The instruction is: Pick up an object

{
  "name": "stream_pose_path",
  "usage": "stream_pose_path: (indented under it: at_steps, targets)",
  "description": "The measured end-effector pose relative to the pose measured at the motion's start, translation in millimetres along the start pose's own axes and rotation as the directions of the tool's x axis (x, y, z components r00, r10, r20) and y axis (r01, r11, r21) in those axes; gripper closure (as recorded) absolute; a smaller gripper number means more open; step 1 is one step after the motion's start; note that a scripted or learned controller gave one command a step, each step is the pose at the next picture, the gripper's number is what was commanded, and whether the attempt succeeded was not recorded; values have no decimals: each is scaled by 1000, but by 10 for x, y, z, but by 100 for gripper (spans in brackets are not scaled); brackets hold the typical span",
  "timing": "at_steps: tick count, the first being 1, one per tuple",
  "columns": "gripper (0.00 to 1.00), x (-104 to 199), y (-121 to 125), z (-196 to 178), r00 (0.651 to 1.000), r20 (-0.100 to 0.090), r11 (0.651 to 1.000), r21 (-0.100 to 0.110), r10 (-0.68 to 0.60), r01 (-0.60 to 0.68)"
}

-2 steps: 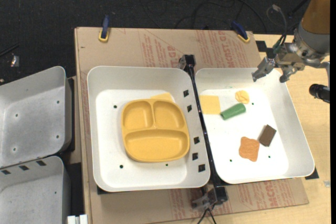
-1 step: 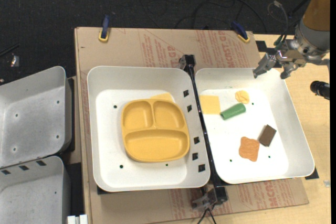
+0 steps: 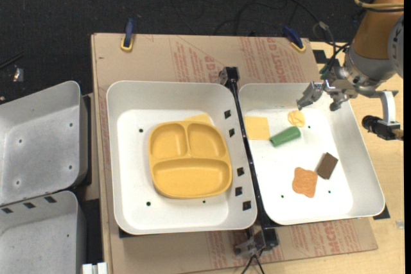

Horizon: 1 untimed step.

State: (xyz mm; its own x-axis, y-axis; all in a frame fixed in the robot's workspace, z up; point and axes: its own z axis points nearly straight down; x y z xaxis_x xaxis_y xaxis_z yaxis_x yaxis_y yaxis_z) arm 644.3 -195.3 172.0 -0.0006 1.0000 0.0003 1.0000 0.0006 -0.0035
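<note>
The right bin [image 3: 366, 186] holds several small items: a pale yellow square [image 3: 257, 128], a green cylinder [image 3: 284, 136], a small yellow piece [image 3: 296, 117], a brown block [image 3: 327, 165] and an orange cookie-like piece [image 3: 305, 181]. The left bin [image 3: 125, 157] carries a yellow divided tray [image 3: 190, 159]. My gripper [image 3: 319, 96] hangs over the far right part of the right bin, open, with nothing between its fingers. It is just up and to the right of the small yellow piece.
The bins rest on a cardboard sheet [image 3: 192, 54] held by blue and yellow clamps [image 3: 128, 35]. Grey plastic lids [image 3: 38, 138] lie at the left. Cables cross the dark floor at the top.
</note>
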Motion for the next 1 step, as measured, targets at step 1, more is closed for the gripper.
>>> stream_pose_path:
  at_steps: [1]
  targets:
    - [0,10,-63,620,1000,0,1000,0,1,-1]
